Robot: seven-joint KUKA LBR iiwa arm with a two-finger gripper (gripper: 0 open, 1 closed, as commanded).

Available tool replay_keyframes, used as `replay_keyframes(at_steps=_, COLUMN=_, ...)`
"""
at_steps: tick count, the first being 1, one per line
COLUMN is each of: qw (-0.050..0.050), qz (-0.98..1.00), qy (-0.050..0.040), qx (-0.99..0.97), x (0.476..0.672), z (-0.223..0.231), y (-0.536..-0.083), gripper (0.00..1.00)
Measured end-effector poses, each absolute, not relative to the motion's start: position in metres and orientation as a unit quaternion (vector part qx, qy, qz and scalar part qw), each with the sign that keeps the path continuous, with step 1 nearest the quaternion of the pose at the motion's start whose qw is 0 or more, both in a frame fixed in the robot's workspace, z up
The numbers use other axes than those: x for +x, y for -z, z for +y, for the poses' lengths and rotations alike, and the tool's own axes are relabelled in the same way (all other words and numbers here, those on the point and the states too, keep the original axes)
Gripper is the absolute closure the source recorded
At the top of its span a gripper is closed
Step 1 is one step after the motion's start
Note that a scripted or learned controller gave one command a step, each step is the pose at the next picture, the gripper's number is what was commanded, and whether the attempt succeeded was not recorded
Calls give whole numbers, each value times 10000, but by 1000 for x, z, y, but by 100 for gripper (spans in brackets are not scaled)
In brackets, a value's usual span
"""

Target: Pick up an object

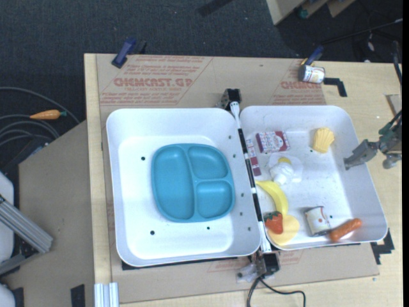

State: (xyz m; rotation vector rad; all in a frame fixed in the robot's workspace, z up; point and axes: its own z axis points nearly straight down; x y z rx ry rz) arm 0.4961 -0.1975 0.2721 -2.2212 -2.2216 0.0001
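At the right edge of the frame the gripper (374, 153) hangs over the right bin's (358, 190) rim, fingers spread and grasping nothing. Inside that bin lie a yellow shell-shaped toy (323, 140), a purple-and-white carton (271, 141), a banana (276, 196), a strawberry (274, 222), a small can (317, 219) and a carrot (344, 229). The left bin (128, 133) holds a blue divided plate (192, 181).

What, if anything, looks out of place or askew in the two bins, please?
A small can lies tipped on its side in the right bin, beside a carrot. Another carrot lies off the bench, left.
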Motion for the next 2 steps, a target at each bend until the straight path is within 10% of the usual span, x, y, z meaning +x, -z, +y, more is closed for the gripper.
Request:
replay_keyframes(at_steps=1, qw=30, qz=-7070, qy=-11, qx=-7072, x=526, z=-187, y=-89, gripper=0)
replay_keyframes(at_steps=2, qw=-3, qz=-7066, qy=3, qx=-7077, x=528, z=-189, y=-101, gripper=100)
